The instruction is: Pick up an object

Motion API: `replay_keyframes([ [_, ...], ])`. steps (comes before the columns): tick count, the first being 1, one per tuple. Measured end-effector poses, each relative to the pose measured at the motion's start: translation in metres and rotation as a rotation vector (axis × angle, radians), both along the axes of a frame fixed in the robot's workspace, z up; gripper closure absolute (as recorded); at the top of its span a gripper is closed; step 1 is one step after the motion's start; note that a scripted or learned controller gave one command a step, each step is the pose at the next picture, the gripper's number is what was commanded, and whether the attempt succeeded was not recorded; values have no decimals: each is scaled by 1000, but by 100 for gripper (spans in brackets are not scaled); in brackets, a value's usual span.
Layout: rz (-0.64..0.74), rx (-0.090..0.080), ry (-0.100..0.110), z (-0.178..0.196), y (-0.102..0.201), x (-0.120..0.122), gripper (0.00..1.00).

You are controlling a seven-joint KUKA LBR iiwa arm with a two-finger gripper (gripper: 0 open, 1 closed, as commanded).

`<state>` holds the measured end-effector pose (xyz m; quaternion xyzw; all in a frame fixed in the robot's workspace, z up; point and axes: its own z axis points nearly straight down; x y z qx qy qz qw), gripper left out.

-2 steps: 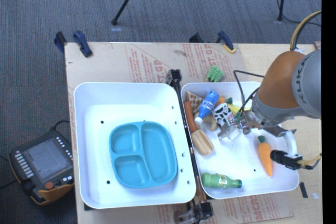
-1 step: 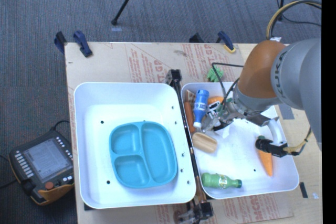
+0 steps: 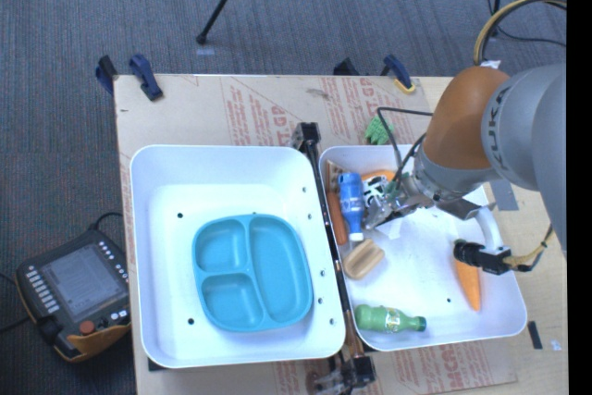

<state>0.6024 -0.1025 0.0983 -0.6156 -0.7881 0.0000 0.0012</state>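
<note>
The right bin [image 3: 435, 328] holds several objects. A blue bottle [image 3: 350, 197] lies at its left side next to a thin orange stick [image 3: 337, 225]. A tan bread roll [image 3: 363, 260] sits just below them. A green bottle [image 3: 389, 320] lies along the near wall and a carrot [image 3: 471, 285] lies at the right. My gripper [image 3: 379, 208] is low in the bin's upper left part, just right of the blue bottle and above the roll. An orange item [image 3: 376, 174] is partly hidden behind it.
The left bin [image 3: 157, 199] holds a blue divided plate [image 3: 252, 272]. A green leafy item [image 3: 375, 130] lies on the bench behind the right bin. Clamps [image 3: 144, 76] grip the board's far edge. A pendant [image 3: 76, 291] sits left of the bench.
</note>
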Motion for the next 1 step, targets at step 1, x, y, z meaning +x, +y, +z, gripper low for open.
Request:
replay_keyframes([
  [1, -44, -2, -4, 147, 33, 7, 100],
])
